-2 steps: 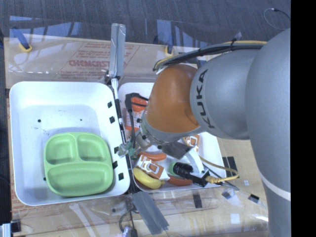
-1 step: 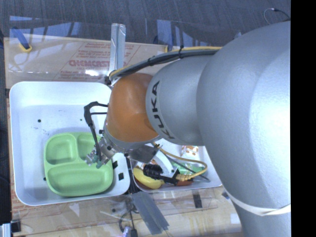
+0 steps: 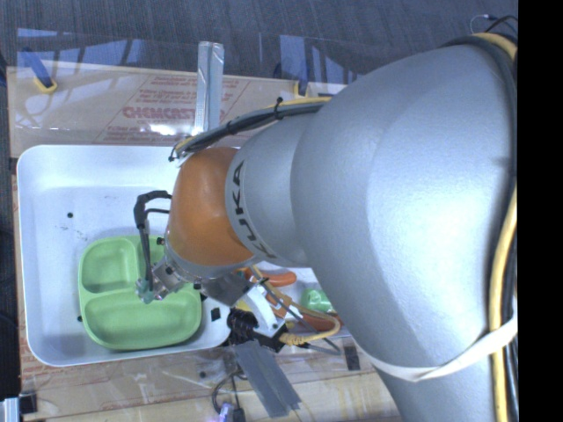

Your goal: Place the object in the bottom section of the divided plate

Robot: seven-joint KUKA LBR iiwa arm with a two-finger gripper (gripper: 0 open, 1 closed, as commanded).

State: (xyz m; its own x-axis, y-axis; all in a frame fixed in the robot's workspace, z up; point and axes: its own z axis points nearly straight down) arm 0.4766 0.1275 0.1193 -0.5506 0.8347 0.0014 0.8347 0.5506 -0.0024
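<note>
The fingers' spread cannot be made out; the gripper [image 3: 148,293] is a dark blur low over the green divided plate [image 3: 132,323] in the left bin [image 3: 44,236]. The arm [image 3: 369,200] hides the right bin. The object is not discernible.

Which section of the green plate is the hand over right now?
The hand sits on the ridge where the sections meet, at the top edge of the wide bottom section of the green plate.

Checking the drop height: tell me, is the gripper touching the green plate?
Cannot tell. In the camera view the gripper overlaps the green divided plate near its divider, but the slanted angle hides any gap.
</note>
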